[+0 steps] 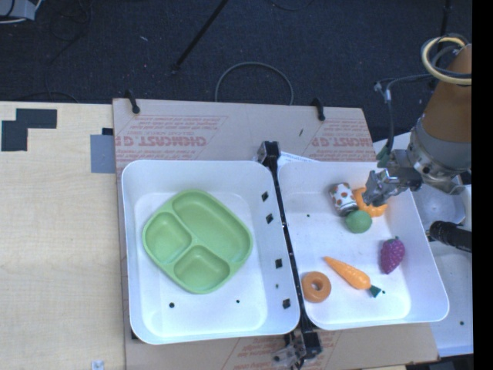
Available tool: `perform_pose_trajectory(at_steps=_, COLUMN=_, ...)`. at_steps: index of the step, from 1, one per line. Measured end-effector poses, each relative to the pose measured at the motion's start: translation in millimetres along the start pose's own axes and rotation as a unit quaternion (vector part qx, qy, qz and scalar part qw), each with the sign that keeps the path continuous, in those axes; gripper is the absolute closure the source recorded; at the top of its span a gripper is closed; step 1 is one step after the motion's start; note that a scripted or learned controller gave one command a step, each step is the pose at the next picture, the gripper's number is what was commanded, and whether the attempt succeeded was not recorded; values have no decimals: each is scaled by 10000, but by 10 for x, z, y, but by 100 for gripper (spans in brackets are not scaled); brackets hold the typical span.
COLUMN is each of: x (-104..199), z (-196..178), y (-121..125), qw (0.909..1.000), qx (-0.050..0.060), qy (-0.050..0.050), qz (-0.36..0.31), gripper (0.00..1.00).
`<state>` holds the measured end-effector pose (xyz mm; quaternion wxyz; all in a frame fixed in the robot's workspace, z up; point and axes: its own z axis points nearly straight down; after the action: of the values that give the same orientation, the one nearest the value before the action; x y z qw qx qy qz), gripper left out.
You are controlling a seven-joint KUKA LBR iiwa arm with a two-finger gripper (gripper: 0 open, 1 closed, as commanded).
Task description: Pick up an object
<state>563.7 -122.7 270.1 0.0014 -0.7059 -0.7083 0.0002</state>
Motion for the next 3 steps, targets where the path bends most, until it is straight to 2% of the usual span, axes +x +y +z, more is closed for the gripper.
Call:
perform_pose_trajectory(at_steps=2, x=1160, z=275, y=152, qw=10000, qx=16, qy=4, qz=-6, gripper=100)
perform_pose_trajectory(at_steps=3, x=1665, z=266, y=71, qw=10000, qx=15, qy=2, qz=-4, gripper=100)
